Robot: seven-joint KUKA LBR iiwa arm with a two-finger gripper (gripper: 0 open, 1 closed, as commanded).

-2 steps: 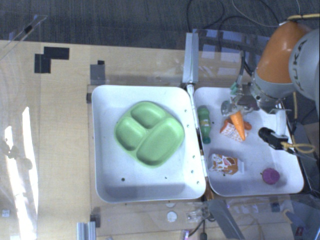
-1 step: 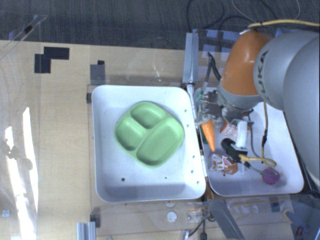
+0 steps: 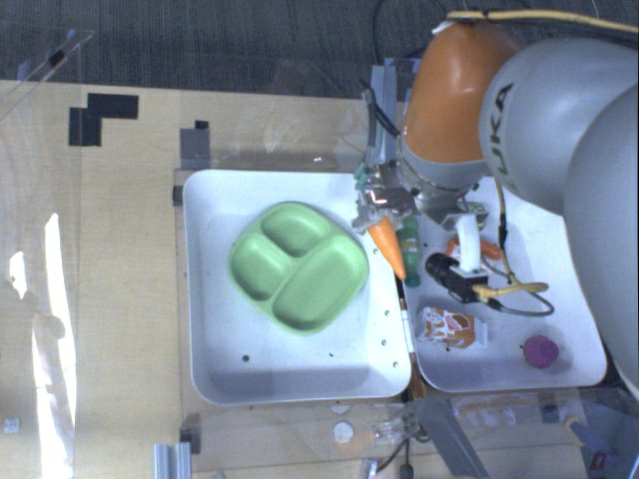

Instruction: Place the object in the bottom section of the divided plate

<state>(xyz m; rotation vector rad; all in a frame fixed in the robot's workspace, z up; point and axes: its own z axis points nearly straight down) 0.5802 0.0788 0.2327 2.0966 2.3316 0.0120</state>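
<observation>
A green divided plate (image 3: pixel 250 236) lies in the left bin (image 3: pixel 220 357), with its largest section toward the lower right. My gripper (image 3: pixel 379 211) is over the rim between the two bins, just right of the plate. An orange carrot (image 3: pixel 387 247) hangs from it, thick end up between the fingers and tip pointing down toward the rim. The carrot is raised and sits about a finger's width from the plate's right edge.
The right bin (image 3: pixel 499 372) holds a green tube-like thing (image 3: pixel 409 242) right beside the carrot, a white and orange item (image 3: pixel 467 242), an orange and white packet (image 3: pixel 449 327) and a small purple object (image 3: pixel 540 350). The arm's bulk covers the upper right.
</observation>
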